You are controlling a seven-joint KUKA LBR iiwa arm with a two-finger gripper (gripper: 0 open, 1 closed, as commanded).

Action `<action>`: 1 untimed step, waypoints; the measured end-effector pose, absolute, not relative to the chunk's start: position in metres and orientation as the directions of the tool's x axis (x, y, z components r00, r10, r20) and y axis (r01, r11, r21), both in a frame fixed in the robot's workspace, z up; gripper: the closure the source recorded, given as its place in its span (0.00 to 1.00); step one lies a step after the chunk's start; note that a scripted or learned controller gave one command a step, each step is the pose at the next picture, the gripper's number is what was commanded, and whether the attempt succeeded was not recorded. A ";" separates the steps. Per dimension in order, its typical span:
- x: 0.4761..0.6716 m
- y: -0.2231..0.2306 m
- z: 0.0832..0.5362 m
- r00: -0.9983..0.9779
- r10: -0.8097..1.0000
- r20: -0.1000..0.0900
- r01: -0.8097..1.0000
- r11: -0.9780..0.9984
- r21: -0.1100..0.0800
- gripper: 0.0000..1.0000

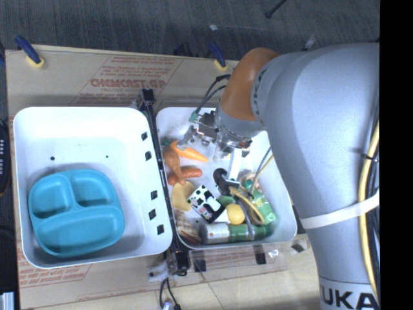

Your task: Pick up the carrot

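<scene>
Carrot (191, 154) seen in right bin (281, 192), upper-left part, just right of divider, centre of frame. Long axis laid roughly left-right, tip toward right, slightly down. Tool (216, 134) parked just up-right of it, near touching maybe, hard to call. Tool opening can't be told, nothing seen held. Short move down-left judged needed. Sausage-looking piece (187, 172) right below carrot, could get grabbed instead.

carrot (191, 153) in right bin (281, 199), tray (75, 211) in left bin (77, 131)
</scene>
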State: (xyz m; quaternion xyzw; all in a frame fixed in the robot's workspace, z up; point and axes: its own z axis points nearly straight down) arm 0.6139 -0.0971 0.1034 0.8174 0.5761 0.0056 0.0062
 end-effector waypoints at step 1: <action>0.579 -0.090 0.092 0.671 0.741 -0.002 0.741 -0.671 -0.012 0.00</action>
